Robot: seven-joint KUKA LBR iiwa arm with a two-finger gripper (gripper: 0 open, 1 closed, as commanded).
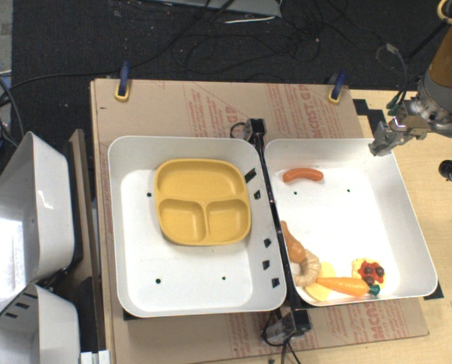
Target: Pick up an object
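Note:
The right bin (pixel 393 196) holds a small orange sausage (pixel 302 175) near its far left corner. Along its near edge lie a shrimp-like piece (pixel 302 260), an orange carrot (pixel 343 285) and a yellow piece with red berries (pixel 368 271). My gripper (pixel 383 141) hangs over the right bin's far right corner, well away from all of these items. Nothing shows between its fingers.
A yellow divided plate (pixel 203 202) sits in the left bin (pixel 135 279). A black divider with clips (pixel 268 218) runs between the bins. Two blue-and-yellow clamps (pixel 122 82) (pixel 337 87) hold the cardboard's far edge. White tubs (pixel 25 218) stand at the left.

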